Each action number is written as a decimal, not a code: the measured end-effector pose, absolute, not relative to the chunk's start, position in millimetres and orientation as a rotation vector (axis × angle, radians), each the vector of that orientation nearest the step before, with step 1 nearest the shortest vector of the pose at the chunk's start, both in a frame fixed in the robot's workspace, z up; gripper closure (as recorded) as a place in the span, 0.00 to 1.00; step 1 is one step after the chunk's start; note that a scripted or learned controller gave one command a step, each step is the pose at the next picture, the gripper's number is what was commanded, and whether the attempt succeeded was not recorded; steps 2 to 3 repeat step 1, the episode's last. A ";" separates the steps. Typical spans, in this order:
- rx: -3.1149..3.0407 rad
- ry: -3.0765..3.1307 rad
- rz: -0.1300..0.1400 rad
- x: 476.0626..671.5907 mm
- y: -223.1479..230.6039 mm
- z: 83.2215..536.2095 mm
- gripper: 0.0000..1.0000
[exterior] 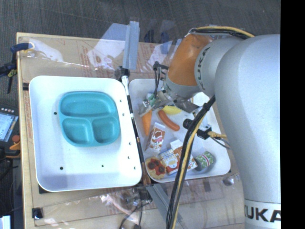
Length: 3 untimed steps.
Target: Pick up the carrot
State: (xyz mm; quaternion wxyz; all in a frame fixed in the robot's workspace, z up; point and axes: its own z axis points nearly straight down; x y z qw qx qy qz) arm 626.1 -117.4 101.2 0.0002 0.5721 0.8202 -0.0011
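Note:
The carrot (147,120), orange with a green top, lies in the right bin (135,90) near its left wall, pointing toward the front. The arm's orange wrist band (187,61) hangs over the back of that bin, and the gripper (157,99) reaches down just behind and right of the carrot's green top. Its fingers are hidden under the wrist. Nothing is seen held.
A teal three-compartment tray (90,117) lies in the left bin (47,166). Around the carrot in the right bin are a red sausage (169,119), a yellow piece (172,110), a small carton (157,139), a pizza slice (156,166), packets and a can (206,160).

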 end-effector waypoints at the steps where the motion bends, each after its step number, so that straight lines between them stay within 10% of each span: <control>1: 1.782 2.587 0.000 651.1 -74.9 191.9 1.00; 3: 1.782 2.587 0.000 651.1 -74.9 191.9 1.00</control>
